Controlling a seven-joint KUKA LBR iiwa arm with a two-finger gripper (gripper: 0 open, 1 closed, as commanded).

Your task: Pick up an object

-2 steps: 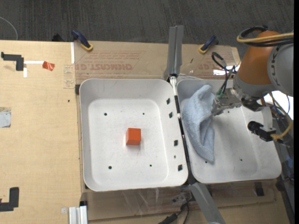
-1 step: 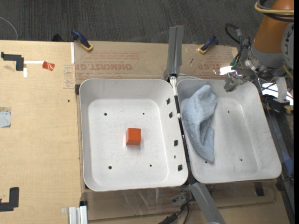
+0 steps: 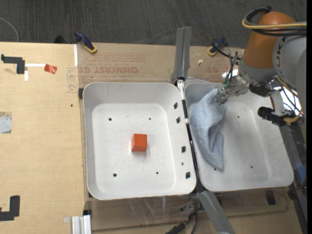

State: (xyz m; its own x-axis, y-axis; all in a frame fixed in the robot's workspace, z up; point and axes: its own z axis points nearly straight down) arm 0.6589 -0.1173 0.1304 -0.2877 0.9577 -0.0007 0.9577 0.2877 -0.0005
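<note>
Over right white bin [image 3: 273,169], gripper [image 3: 223,96] pinches a corner of the grey-blue crumpled cloth towel [image 3: 208,130], which drapes down the bin's left side. Best lift straight, slowly, so the fabric doesn't slip.

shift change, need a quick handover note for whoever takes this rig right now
Gripper: at the upper left of the right bin, at the top corner of the blue-grey cloth; whether it grips the cloth cannot be told.
Cloth: draped along the right bin's left side, its lower end resting on the bin floor.
Orange block: in the middle of the left bin, untouched.
Done: arm at the cloth. Left: confirm a grasp and lift clear.
</note>
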